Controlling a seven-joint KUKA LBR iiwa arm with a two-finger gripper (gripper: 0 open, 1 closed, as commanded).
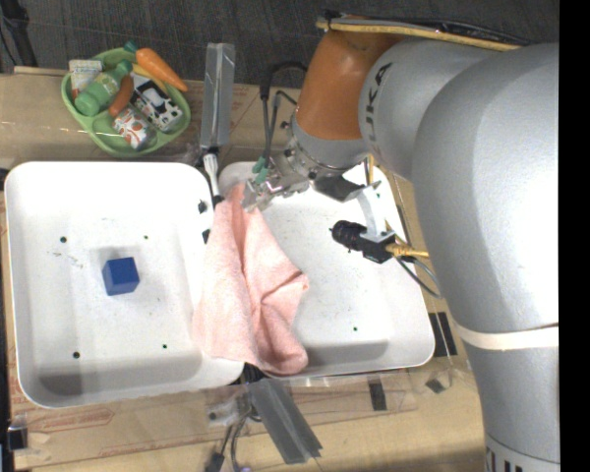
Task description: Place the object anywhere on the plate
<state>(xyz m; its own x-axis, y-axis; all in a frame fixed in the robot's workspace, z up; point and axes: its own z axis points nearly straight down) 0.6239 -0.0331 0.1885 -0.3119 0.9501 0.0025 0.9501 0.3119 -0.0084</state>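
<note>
Pale wood of the flat bench (79,423) nearest, scuffed, with a slanted grey metal bracket (285,429) at its front edge. Bears two shallow bins side by side. On the speckled floor of the left white plastic bin (88,342), a small blue cube (121,274), flat on its base and well apart from every wall. Draped over the shared rims between the bins, a crumpled pink fabric cloth (248,288), lower end hanging near the front rim, most of its bulk on the side of the right white plastic bin (374,313). Rises to a narrow peak at its far end. Clamped on that peak, the two-finger gripper (260,191), fingers pressed together with pink fabric between them. Above and to the right, the big grey arm with orange band (442,146), covering much of the right bin's far side. Farther back on the wood, a green plastic bowl (98,141) of toy food, an orange toy carrot (157,65) on top, and just beside it an upright grey metal bar (217,91). Beyond the bench, dark grey carpet floor (177,3).
</note>
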